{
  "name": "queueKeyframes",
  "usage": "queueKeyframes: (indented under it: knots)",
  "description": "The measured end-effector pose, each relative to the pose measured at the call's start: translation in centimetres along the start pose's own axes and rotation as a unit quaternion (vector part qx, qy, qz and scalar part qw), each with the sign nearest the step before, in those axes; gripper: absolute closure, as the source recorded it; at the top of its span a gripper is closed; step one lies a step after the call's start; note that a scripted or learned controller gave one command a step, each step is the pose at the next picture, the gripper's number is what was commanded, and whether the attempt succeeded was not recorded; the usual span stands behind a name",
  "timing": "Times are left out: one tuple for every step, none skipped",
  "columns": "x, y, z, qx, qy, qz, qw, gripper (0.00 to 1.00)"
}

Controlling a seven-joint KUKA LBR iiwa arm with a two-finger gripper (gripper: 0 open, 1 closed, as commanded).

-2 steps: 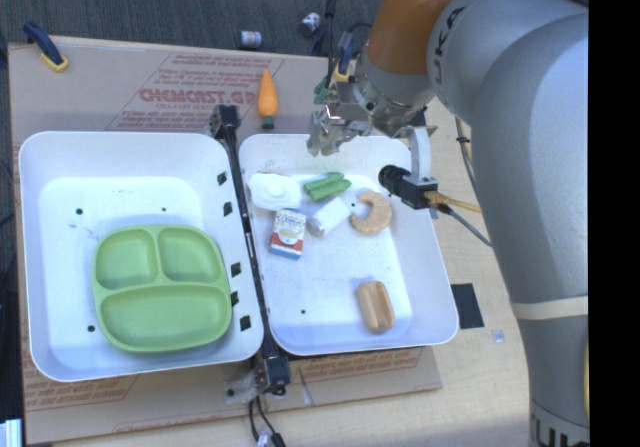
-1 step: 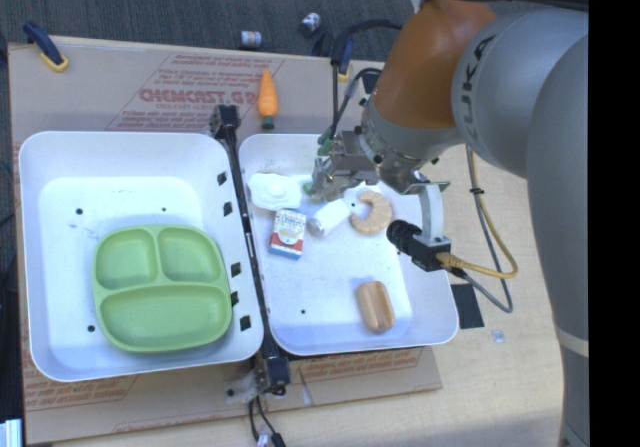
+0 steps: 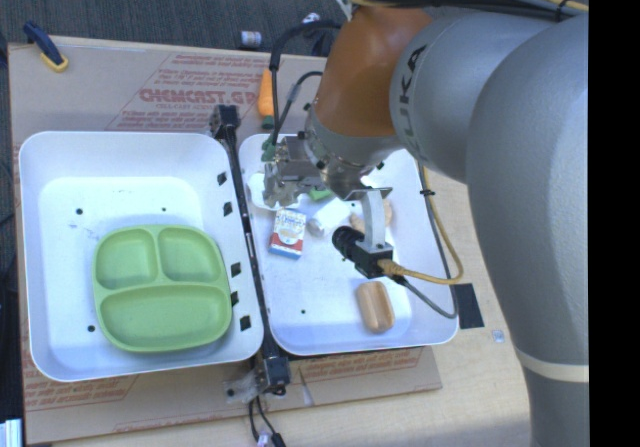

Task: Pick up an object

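Observation:
In the right bin point(image 3: 330, 330) a small red, white and blue carton point(image 3: 288, 233) lies near the middle. A tan bread-roll shaped object point(image 3: 376, 305) rests toward the bin's front right. Bits of white and green items point(image 3: 318, 194) peek out under the wrist. My gripper point(image 3: 287, 178) hangs low over the right bin's back left part, just behind the carton. The arm's orange band and grey body cover the bin's back right.
A green three-compartment plate point(image 3: 162, 287) lies in the left bin point(image 3: 50, 185). Black clips run along the divider between the bins. An orange object point(image 3: 266, 95) lies on the cardboard behind the bins. A yellow cable point(image 3: 430, 278) loops over the right bin.

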State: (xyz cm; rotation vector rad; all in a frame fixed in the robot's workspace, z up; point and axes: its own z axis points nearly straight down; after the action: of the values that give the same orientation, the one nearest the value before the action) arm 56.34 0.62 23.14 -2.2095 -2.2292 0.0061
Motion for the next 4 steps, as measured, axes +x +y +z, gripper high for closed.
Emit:
queueKeyframes:
  knots:
    - [6.1, -7.3, -1.3, -0.001, 0.000, 0.000, 1.0000, 1.00]
    - [11.7, -8.6, -0.7, -0.001, 0.000, -0.001, 1.0000, 1.00]
    - [17.8, -8.6, -3.2, -0.001, 0.000, 0.000, 1.0000, 1.00]
    - [21.2, -8.6, -2.0, -0.002, -0.001, 0.000, 1.0000, 1.00]
